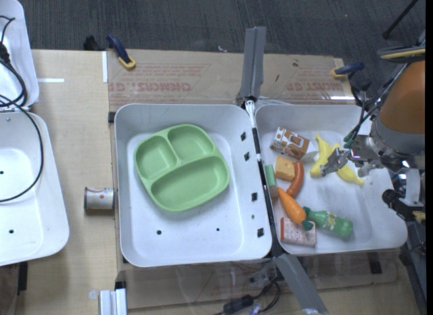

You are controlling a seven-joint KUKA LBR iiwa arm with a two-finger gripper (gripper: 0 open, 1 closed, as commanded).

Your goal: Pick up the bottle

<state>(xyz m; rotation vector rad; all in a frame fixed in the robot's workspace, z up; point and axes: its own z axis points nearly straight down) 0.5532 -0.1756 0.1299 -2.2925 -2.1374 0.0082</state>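
The left bin (128, 192) holds a tray (181, 167) in its middle. The right bin (379, 229) holds the rest. The bottle (329, 222) lies near its front edge, beside a carrot (291, 205). A small box (291, 144) lies near the back left corner. A banana (335, 161) lies right of the box. The gripper (338, 163) hangs over the banana.

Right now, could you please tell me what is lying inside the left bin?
Inside the left bin lies a green divided plate, its three compartments bare. Whatever sits beneath the plate is covered.
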